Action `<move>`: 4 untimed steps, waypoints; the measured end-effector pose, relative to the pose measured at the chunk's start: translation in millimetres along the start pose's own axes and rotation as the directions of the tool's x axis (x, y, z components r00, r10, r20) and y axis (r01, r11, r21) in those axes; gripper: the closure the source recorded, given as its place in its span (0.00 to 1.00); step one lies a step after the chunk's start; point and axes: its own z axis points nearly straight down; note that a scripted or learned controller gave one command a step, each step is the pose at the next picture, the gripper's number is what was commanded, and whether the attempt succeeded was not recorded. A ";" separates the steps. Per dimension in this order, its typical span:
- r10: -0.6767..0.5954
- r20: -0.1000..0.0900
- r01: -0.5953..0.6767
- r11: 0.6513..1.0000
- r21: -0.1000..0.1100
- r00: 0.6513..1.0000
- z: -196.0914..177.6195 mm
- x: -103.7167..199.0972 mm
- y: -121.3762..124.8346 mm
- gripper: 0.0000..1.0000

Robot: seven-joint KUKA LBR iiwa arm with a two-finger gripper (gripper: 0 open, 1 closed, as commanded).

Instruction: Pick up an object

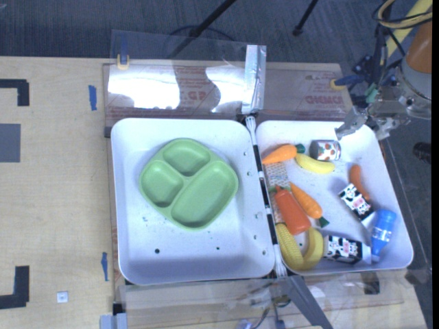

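- We see the grey metal two-finger gripper [348,127] above the right white bin's [401,214] far rim; we cannot tell its state.
- Small silver can [324,149] lies just beside it, inside that bin.

Place: a robotics lab
Table [48,184]: pale wood with black tape marks and blue tape tabs
Floor [103,5]: dark carpet crossed by tripod legs [226,9]
Cables [405,5]: yellow loops beside the arm

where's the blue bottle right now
The blue bottle lies in the right bin, near its front right corner, just right of a black-and-white cow-patterned carton and below another.
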 end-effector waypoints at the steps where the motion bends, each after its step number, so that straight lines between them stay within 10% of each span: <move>1: 0.021 0.001 -0.021 1.000 -0.003 1.000 167.8 41.2 -45.2 0.00; 2: -0.023 -0.001 0.023 1.000 0.002 1.000 101.3 60.8 -134.0 0.00; 4: -0.152 -0.001 0.152 0.988 -0.005 0.988 175.3 40.5 -132.0 0.00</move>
